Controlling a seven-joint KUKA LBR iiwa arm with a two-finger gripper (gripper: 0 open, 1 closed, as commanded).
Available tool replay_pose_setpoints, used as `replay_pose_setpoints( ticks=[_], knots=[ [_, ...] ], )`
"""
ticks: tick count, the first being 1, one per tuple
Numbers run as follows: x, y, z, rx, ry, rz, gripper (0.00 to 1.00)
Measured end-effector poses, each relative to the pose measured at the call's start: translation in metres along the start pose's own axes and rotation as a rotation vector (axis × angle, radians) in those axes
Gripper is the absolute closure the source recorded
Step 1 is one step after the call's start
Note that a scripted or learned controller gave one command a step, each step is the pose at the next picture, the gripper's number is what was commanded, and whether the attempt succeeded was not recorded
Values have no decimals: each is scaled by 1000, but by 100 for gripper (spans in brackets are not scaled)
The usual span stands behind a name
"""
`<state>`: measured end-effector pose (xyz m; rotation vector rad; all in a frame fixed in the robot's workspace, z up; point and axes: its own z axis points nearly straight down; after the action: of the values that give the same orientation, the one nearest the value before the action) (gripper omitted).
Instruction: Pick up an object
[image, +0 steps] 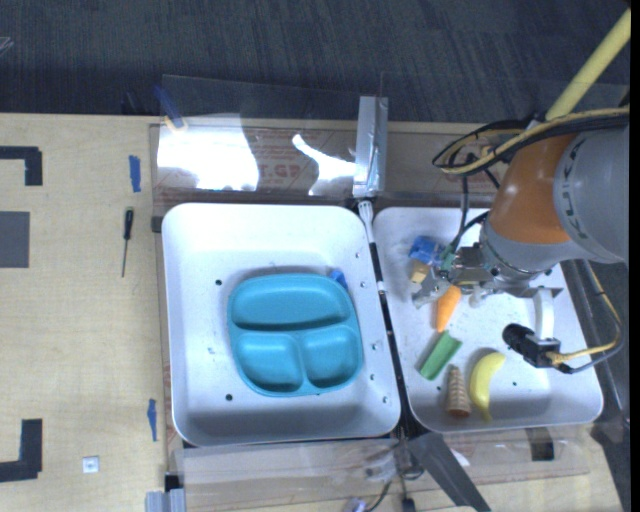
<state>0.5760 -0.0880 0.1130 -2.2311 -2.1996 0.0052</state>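
My gripper (452, 278) hangs low over the upper left part of the right bin (570, 400), with the grey arm and its orange band just to its right. An orange carrot-like piece (446, 308) lies slanted directly below the gripper, its upper end touching or hidden under it. A blue object (423, 248) sits just to the gripper's upper left. Further toward the front lie a green block (438, 356), a yellow banana (486, 380) and a small brown ridged piece (457, 391).
The left bin (190, 250) holds a blue divided tray (294, 332), with a small blue item (337, 279) at the tray's upper right edge. A metal divider post (369, 150) stands behind the seam between the bins.
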Motion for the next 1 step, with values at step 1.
replay_pose_setpoints(
  ticks=[1],
  knots=[
    [-8, 1, 25, -12, -3, -62, 0]
  ],
)
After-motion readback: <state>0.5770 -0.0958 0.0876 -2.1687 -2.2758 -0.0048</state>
